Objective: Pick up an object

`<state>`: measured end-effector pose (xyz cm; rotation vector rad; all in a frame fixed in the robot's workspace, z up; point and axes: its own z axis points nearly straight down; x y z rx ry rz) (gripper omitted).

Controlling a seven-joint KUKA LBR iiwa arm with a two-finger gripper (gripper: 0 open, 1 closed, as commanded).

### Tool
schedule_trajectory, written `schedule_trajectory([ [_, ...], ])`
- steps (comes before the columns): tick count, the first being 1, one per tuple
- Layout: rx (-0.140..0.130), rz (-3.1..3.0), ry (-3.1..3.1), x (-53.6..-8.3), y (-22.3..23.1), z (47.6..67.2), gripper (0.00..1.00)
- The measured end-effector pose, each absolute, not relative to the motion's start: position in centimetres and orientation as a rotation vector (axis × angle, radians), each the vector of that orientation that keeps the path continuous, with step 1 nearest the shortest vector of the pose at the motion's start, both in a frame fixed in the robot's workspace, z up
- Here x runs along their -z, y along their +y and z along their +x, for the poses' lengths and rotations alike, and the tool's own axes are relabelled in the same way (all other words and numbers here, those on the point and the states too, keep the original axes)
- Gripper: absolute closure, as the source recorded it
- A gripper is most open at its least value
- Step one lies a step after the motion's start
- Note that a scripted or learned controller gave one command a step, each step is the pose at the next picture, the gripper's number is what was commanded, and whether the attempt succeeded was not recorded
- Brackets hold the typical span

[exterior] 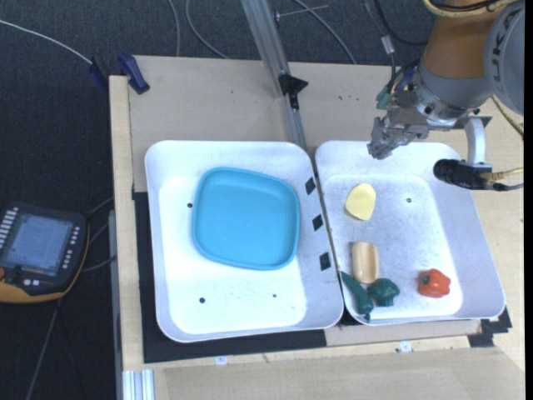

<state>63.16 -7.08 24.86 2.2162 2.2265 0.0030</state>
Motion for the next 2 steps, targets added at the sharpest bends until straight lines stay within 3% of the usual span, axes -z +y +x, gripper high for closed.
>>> schedule_trajectory([
  [1, -0.003, 2.216, 2.227, -25.3, -1.4, 63.2, 1.0],
  [2, -0.001, 2.218, 2.227, -24.7, 2.9, 61.7, 1.0],
])
